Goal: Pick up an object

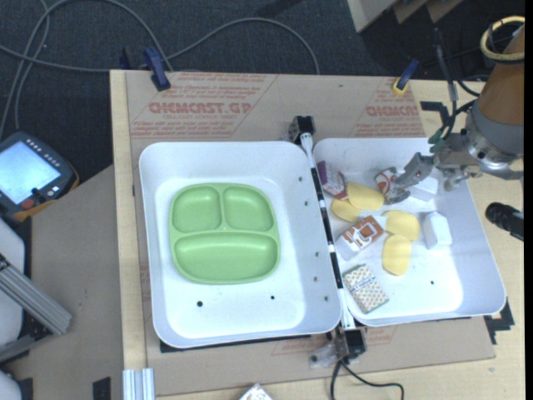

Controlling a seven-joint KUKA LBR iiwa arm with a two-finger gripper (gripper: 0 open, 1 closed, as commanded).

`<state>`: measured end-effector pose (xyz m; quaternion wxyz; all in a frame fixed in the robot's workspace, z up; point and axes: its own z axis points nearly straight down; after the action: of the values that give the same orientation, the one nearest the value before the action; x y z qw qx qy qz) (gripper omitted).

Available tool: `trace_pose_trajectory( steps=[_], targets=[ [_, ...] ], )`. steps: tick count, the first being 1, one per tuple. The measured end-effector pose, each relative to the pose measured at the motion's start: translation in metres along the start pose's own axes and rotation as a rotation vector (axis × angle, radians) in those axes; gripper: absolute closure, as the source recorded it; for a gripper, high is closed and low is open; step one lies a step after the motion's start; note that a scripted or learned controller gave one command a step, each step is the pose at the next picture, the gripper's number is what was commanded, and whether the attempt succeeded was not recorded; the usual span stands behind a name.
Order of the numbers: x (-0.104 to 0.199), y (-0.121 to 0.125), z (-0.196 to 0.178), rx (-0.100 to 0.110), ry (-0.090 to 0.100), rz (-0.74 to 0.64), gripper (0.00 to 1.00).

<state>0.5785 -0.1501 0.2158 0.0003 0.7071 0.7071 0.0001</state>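
The right white bin (466,294) holds several small things: yellow pieces (361,197) (402,223) (397,257), a red and white packet (363,233), a checkered packet (366,288), a small grey block (435,228) and a red and white item (385,178). My gripper (403,183) comes in from the right and hangs low over the bin's back part, its fingers beside the red and white item and the upper yellow piece. I see nothing between the fingers.
The left white bin (162,173) holds a green divided plate (223,232). A black clamp (302,127) sits at the back between the bins. A blue clip (156,66) and a yellow and blue clip (405,77) hold the board's back edge. Cables lie behind it.
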Motion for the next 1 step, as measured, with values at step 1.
trace_pose_trajectory(
  steps=[1],
  targets=[
    [-0.0330,0.0004,0.0625,0.003,0.001,0.001,0.00]
  ],
)
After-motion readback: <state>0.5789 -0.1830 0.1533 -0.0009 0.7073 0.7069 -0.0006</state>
